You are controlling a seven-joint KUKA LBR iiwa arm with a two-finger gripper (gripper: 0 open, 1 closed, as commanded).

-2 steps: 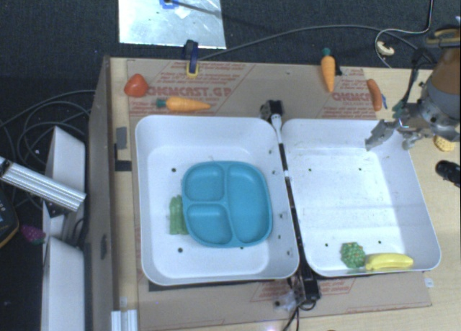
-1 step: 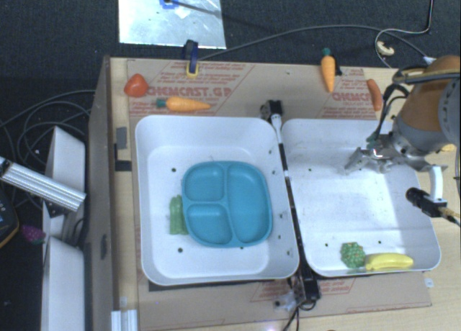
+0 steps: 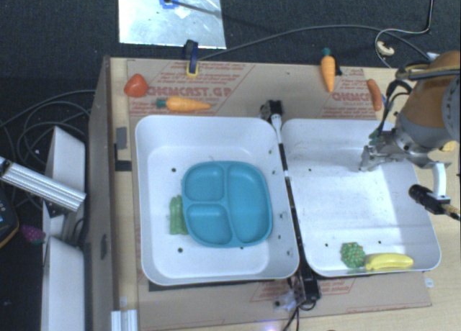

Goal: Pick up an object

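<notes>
Pickup not yet made

Gripper (image 3: pixel 369 158) is hanging over the upper part of the right bin (image 3: pixel 317 200), close to its far wall, and nothing is sitting between its fingers; how wide they are standing I cannot tell, since they are small and partly lost against the white floor. Arm (image 3: pixel 428 110) is reaching in from the bin's right side.

The likely targets are lying along this bin's near wall, well apart from the gripper: a green broccoli piece (image 3: pixel 352 254) and, just beside it toward the bin's right corner, a yellow banana (image 3: pixel 390 261). Both are resting on the bin floor, untouched.

Left of this bin, the other bin (image 3: pixel 155 178) is holding a blue divided plate (image 3: pixel 226 203) with a green vegetable (image 3: pixel 176 216) at the plate's left edge.

Judging by this, the task is looking barely begun: the gripper is needing to travel toward the near wall, descend over one item, close and lift.
</notes>
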